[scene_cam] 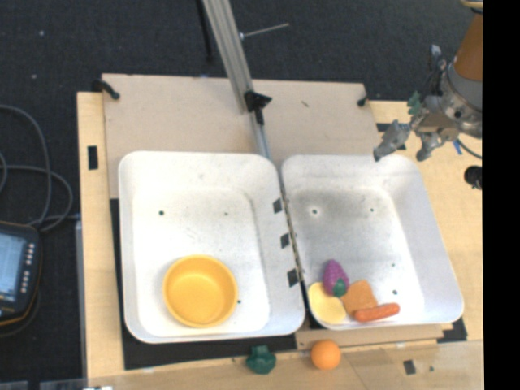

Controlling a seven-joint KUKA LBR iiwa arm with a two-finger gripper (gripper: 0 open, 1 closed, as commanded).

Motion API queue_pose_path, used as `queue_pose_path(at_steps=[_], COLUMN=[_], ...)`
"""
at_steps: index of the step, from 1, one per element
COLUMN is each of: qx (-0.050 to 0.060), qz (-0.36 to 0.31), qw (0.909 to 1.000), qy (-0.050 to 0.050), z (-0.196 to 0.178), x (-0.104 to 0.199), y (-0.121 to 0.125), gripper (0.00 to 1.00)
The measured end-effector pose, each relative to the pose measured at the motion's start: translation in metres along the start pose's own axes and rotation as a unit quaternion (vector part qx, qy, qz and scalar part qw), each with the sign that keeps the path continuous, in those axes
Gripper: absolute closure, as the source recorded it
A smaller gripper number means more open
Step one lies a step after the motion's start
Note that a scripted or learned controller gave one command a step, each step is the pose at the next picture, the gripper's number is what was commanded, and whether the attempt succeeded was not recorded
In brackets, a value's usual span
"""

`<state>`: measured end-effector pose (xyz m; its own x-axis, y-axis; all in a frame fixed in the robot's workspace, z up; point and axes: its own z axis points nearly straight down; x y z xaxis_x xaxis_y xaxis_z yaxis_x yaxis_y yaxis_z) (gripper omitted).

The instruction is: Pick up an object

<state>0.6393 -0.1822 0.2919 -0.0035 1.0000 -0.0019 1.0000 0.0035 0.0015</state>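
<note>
My gripper [405, 148] hangs over the far right corner of the right bin [406, 218], open, with nothing between its fingers. Small toys cluster in that bin's near left corner: a purple piece [334, 275], an orange-brown piece [358, 296], a pale yellow flat piece [324, 304] and an orange carrot-like stick [378, 312]. A yellow bowl [200, 290] sits upright in the near part of the left bin [162, 193]. The gripper is far from all of them.
An orange ball [325, 354] and a green toy [261, 360] lie on the bench in front of the bins. A slanted metal rail [234, 55] rises behind the gap between the bins. A handheld screen [15, 270] and cables lie at the left.
</note>
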Motion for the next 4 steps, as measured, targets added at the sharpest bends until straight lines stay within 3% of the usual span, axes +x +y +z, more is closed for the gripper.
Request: queue_pose_path(at_steps=[1, 4], qx=[0.000, 0.003], qz=[0.000, 0.002], qw=[1.0000, 1.0000], qy=[-0.001, 0.000], z=[0.000, 0.155], x=[-0.001, -0.012], y=[0.000, -0.019], gripper=[0.00, 0.00])
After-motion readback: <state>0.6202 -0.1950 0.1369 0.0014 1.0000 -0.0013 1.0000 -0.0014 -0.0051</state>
